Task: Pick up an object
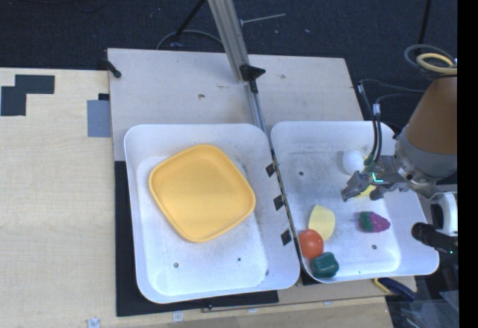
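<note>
Camera view, gripper [364, 190] hovering in right bin [314, 141], fingers standing apart, gripping nothing, purple object [374, 222] lying just beside.

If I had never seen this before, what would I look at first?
Probably the big yellow plate, which takes up most of the left bin. Next, the little bright things in the right bin: a pale yellow piece, a red-orange ball, a green thing, a purple thing and a white ball. The robot's gripper reaches in from the right, above that bin.
</note>
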Motion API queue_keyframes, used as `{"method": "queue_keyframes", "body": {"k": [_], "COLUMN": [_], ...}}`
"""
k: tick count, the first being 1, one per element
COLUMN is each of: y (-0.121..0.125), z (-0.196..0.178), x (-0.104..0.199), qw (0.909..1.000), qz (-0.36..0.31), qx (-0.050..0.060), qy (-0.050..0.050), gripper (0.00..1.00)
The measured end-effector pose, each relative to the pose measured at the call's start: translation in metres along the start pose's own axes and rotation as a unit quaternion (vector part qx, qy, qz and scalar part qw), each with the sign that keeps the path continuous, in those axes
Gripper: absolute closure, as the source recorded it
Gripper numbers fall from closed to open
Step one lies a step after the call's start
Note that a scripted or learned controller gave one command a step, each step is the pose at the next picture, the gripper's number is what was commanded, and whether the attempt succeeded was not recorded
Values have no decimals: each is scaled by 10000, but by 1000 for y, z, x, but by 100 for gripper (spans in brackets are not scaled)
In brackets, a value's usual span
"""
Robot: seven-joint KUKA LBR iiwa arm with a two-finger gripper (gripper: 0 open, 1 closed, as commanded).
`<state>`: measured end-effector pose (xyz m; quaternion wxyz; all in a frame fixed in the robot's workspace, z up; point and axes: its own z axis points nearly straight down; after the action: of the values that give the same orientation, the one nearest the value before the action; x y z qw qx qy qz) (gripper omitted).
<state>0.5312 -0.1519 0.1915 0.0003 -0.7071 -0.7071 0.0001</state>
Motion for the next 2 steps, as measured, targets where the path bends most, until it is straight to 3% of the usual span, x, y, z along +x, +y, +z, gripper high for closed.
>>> {"method": "queue_keyframes", "body": {"k": [1, 2], "y": [0, -3], "z": [0, 63], "x": [0, -1], "qw": [10000, 10000], "qz": [0, -1], "qx": [1, 27], "qy": [0, 5], "gripper": [0, 0]}}
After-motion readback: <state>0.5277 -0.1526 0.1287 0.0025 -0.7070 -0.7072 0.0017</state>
